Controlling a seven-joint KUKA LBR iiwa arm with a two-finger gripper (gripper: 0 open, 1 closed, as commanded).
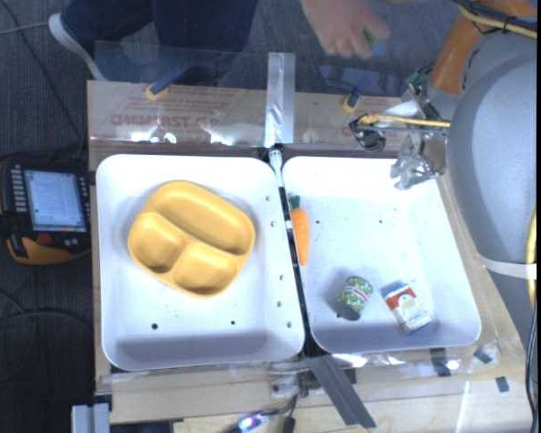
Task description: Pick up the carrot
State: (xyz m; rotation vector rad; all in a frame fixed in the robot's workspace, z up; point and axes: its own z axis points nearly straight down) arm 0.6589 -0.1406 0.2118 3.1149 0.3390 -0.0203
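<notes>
The carrot (299, 234) is small and orange with a green top. It lies lengthwise against the left wall of the right bin (433, 242), green end pointing to the back. My gripper (413, 167) hangs over the back right corner of that bin, well to the right of the carrot and apart from it. Nothing shows in it.
A yellow divided plate (191, 237) lies in the left bin (117, 323). A green can (354, 297) and a small red-and-white carton (407, 307) sit near the right bin's front. A person's blurred hand (347, 21) is behind the bins. A teach pendant (45, 207) lies at far left.
</notes>
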